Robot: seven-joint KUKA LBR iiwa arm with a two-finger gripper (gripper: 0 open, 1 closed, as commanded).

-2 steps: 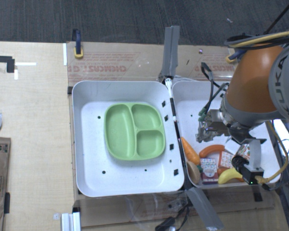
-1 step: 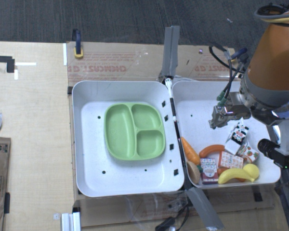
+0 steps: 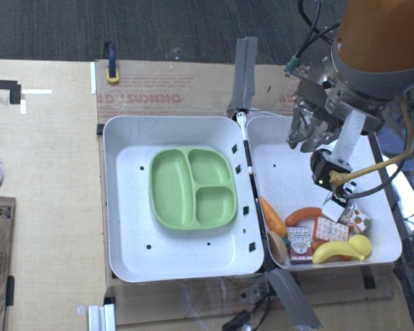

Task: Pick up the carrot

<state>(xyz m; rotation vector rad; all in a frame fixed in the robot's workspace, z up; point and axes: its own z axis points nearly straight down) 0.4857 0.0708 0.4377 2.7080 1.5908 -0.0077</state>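
The carrot [image 3: 272, 216] is a short orange cone lying at a slant against the left wall of the right bin [image 3: 279, 161], towards its front. My gripper [image 3: 306, 142] hangs over the back part of that bin, well behind the carrot and a little to its right. It is open, with nothing between its fingers.
Crowded beside the carrot are an orange-red sausage [image 3: 303, 216], a yellow banana [image 3: 341, 249] and small food cartons [image 3: 299, 243]. The left bin [image 3: 124, 205] holds a green divided plate [image 3: 193, 187]. A grey divider post [image 3: 245, 74] stands behind the bins.
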